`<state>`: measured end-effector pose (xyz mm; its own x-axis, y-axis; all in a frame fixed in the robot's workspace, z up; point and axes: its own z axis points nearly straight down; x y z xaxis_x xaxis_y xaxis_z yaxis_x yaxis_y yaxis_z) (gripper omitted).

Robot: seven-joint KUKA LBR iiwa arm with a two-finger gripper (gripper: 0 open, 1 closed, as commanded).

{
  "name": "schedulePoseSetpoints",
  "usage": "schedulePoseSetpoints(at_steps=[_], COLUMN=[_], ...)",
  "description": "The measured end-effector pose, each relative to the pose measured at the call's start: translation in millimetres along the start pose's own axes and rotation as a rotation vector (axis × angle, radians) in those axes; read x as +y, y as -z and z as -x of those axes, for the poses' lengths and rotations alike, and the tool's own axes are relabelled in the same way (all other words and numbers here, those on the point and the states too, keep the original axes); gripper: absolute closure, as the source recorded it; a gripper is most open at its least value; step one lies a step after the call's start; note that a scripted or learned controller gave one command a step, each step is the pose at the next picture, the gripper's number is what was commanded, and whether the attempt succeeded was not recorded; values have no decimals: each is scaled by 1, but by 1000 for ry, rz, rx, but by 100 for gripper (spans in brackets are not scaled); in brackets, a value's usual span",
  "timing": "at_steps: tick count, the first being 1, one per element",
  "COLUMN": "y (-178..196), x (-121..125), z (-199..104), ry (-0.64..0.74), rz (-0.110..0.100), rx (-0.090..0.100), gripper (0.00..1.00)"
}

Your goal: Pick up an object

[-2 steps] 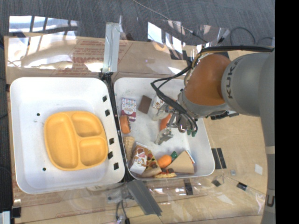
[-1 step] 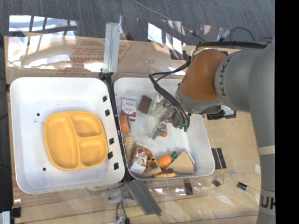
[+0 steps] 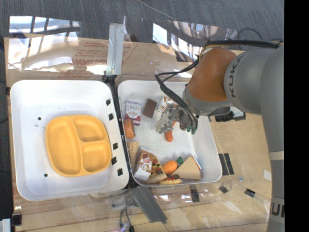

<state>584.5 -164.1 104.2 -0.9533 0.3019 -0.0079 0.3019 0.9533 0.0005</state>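
The arm [image 3: 241,76], grey with its orange band, stands highest toward the camera and reaches in from the right over the right bin [image 3: 212,151]. I note the gripper [image 3: 168,121] low in that bin's middle, its metal fingers pointing down and left; whether they are parted or closed I cannot tell from this angle, and I see nothing clearly between them. Just beside the fingertips, to the lower right, lies a small orange-red piece [image 3: 169,137], rounded and smooth, which I judge the likeliest target. For a sound pick I would centre the fingers squarely over it before closing, since a small rounded item may roll or squirt aside. Other contents: a dark brown block [image 3: 149,108] and a printed red-and-white packet [image 3: 133,111] at the upper left, an orange sausage-like piece [image 3: 128,128] along the left wall, and a crowded cluster at the lower edge including a carrot-like piece [image 3: 170,166] and a tan wedge [image 3: 189,170]. The left bin [image 3: 29,100] holds a glossy yellow divided tray [image 3: 77,145], moulded plastic with three compartments.
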Motion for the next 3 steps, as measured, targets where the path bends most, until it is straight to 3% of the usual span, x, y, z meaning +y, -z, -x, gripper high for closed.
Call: schedulePoseSetpoints(at_steps=[1,2,3], y=[-13,-11,94], x=[25,14,88], z=[-48,-47,-4], ry=[589,1052,1158], rz=[3,3,0], rx=[9,3,-7], gripper=[100,100,100])
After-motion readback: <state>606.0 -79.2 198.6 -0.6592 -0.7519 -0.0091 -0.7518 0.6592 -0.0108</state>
